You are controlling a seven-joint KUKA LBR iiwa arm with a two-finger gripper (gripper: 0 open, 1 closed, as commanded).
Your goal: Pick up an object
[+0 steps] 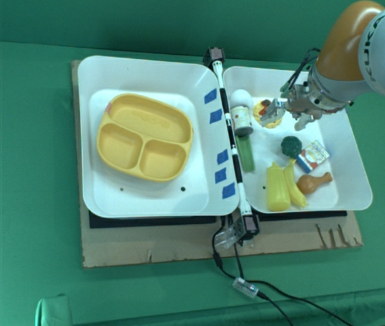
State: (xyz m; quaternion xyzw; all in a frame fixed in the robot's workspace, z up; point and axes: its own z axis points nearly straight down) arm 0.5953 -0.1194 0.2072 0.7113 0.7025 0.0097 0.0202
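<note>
The gripper (273, 112) hangs low over the far part of the right bin (355, 182), reaching in on the grey arm (375, 39) with its orange band; whether its fingers are open or closed cannot be told from this angle, and nothing can be seen held between them. Taking the gripper as the landmark, a small red-and-yellow toy food piece (268, 107) lies directly at its tip, partly covered by it, so that contact cannot be judged. Just to the left of the gripper stands a small jar with a white lid (242, 114), close to the divider between the bins. Below and left of the gripper a green cucumber (246, 153) lies lengthwise beside that divider. Below the gripper sits a dark green broccoli (290, 146), with a small red-and-white carton (312, 156) touching it on the right. Further below lie a yellow corn cob (277, 187), a banana (294, 184) just beside it, and an orange-brown chicken drumstick (314, 182) near the bin's front right corner. Well to the left of the gripper, in the left bin (111, 73), rests a yellow three-compartment plate (144, 136).
</note>
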